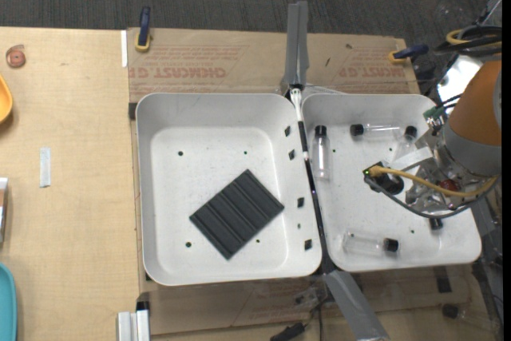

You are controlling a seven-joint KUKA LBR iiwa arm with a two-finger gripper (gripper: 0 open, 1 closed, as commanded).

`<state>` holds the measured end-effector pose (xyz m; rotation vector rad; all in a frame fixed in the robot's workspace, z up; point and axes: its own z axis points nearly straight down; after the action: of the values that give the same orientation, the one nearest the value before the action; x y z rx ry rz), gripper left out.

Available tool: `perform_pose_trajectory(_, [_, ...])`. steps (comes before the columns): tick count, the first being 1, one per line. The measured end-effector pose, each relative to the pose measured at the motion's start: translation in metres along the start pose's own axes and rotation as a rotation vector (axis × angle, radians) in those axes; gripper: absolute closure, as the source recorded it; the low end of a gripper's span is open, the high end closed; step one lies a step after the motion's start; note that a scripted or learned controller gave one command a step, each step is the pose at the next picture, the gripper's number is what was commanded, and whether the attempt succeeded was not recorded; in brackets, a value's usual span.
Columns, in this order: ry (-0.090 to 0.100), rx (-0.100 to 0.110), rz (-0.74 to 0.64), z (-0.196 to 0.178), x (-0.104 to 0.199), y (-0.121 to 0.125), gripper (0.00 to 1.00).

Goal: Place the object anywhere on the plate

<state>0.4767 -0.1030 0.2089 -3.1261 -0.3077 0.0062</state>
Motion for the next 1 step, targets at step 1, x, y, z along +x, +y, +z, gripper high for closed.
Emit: perform_pose_trajectory(1, [-0.002, -0.001, -0.007, -0.0161, 0.0695, -0.0595, 1.0])
